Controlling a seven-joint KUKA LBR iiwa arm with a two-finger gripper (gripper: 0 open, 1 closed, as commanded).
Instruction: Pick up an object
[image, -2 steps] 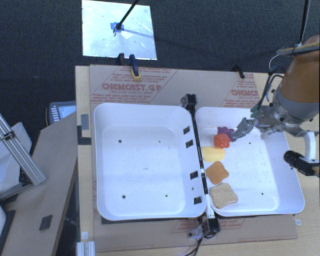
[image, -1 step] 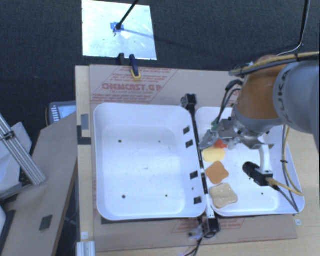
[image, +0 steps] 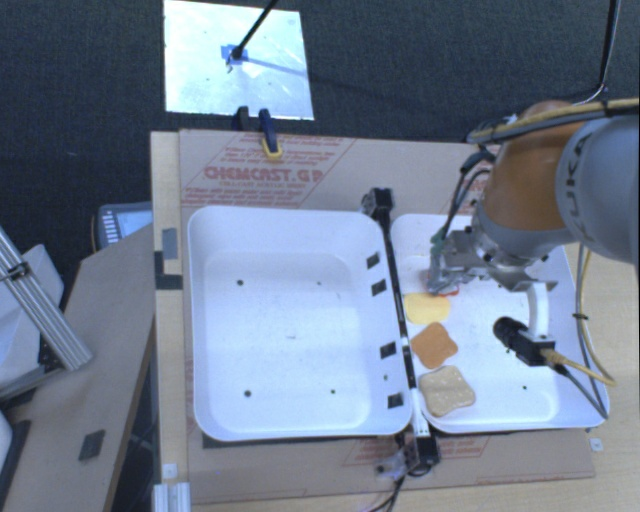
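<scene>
Two white bins sat side by side on the surface (image: 170, 330), over a sheet of printed cardboard (image: 265, 172). The left bin (image: 290, 325) held no loose items; small dark dots marked its floor. A black divider (image: 392, 320) with clips ran between the bins. A blue and yellow clamp (image: 268, 135) stood at the cardboard's far edge, and a reflective square panel (image: 238, 58) lay beyond it. Aluminium framing (image: 35, 305) was seen at far left.

The arm (image: 560, 170) entered from the right and covered much of the far part of the right bin (image: 570, 395). Cables (image: 585, 350) trailed from it over that bin, and a black fitting (image: 520, 340) hung above the bin floor. The gripper (image: 442, 280) was low in the right bin, just beside the far edge of the yellow piece (image: 428, 308). Whether the fingers were wide or narrow could not be told, and nothing was seen held.

Three flat items lay in a row along the right bin's left side, beside the divider: one yellow piece farthest, one orange piece (image: 434, 345) in the middle, and one tan, bread-like slice (image: 446, 390) nearest. The yellow and orange pieces touched or slightly overlapped; the tan slice lay just beside the orange one.
</scene>
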